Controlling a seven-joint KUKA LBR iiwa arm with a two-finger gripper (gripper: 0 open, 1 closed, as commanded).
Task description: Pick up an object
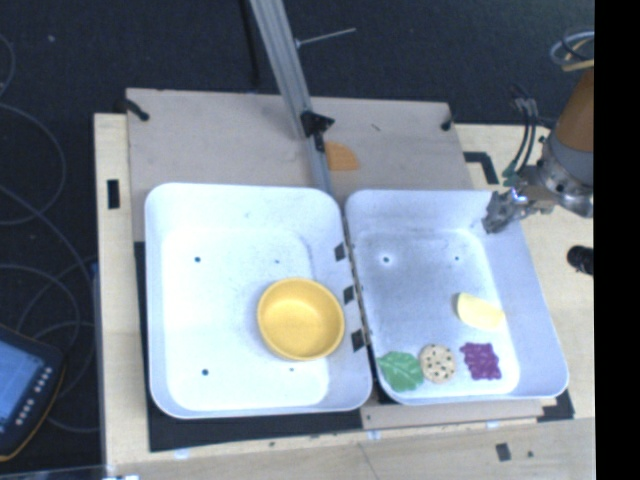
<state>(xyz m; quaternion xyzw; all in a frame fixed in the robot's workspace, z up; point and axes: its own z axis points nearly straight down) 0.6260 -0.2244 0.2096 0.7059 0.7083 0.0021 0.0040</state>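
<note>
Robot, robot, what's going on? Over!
Gripper over right bin's far corner, holding nothing. Yellow piece, cookie untouched. Nothing in the way.

From my remote seat I see the arm (572, 153) as grey metal with an orange section above its wrist. Dark cables loop beside it. Its small pincer (497, 216) looks metallic grey.

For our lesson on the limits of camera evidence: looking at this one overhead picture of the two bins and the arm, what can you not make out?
- Grey arm with orange band: cut off by the camera view's right side.
- Hand at the right white bin's far corner: too small and blurred to tell its state.
- Small round speckled item: too small to identify.
- Dark handheld screen: cropped by the left edge.
</note>
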